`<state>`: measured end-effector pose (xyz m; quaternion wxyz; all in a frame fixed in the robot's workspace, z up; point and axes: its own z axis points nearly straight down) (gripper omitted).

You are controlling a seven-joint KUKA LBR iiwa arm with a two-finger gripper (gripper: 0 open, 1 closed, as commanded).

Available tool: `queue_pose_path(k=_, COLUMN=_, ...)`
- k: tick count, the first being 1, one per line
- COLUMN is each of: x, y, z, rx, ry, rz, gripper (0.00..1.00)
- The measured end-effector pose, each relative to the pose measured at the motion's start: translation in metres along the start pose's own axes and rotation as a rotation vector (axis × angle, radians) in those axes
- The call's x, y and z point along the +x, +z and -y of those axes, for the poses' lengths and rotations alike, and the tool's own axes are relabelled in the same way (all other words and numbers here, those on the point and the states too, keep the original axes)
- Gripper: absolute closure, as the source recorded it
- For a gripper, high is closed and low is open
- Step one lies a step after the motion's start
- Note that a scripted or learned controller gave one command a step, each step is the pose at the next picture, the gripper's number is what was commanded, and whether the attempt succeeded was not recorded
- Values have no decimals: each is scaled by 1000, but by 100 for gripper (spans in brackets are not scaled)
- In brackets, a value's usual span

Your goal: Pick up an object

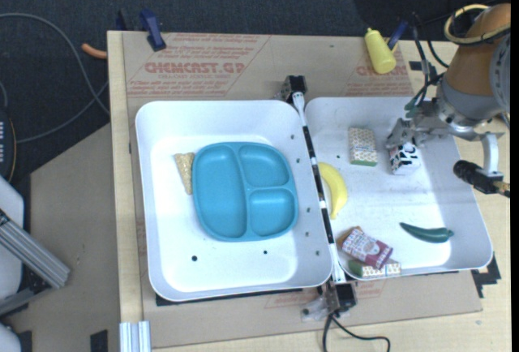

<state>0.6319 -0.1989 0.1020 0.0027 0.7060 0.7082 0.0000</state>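
Bare floor opens mid right bin (454, 257), between banana (335, 188) and green pepper (426, 233).

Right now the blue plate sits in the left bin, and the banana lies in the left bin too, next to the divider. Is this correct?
Not quite. The blue plate does sit in the left bin, but the banana lies in the right bin, just beside the divider between the two bins. The camera view shows this.
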Motion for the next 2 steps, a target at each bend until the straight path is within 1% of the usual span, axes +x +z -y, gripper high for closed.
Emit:
queue_pose_path(k=1, x=66, y=13, z=11, rx=-5, ry=2, rz=-2, gripper=100)
queue_pose_path(k=2, x=162, y=-84, z=0, rx=2, ry=2, rz=-5, gripper=100)
